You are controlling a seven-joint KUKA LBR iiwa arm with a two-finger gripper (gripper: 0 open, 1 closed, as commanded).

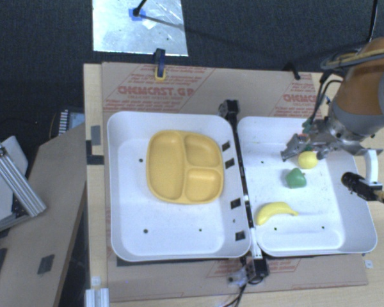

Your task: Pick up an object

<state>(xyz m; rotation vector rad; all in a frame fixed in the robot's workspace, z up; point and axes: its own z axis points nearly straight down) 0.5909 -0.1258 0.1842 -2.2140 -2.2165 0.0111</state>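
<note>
Three small objects lie in the right white bin (pixel 352 235): a round yellow fruit (pixel 308 161), a green piece (pixel 296 178) just below it, and a yellow banana (pixel 275 212) nearer the front. My gripper (pixel 303 147) hangs low over the bin's upper middle, right at the top edge of the round yellow fruit and partly covering it. I cannot make out whether it touches the fruit. The green piece and the banana lie apart from the gripper.
The left white bin (pixel 128 229) holds a yellow divided plate (pixel 184 166). Black clips (pixel 237 171) run along the seam between the bins. The grey and orange arm (pixel 365 94) comes in over the right bin's far right corner.
</note>
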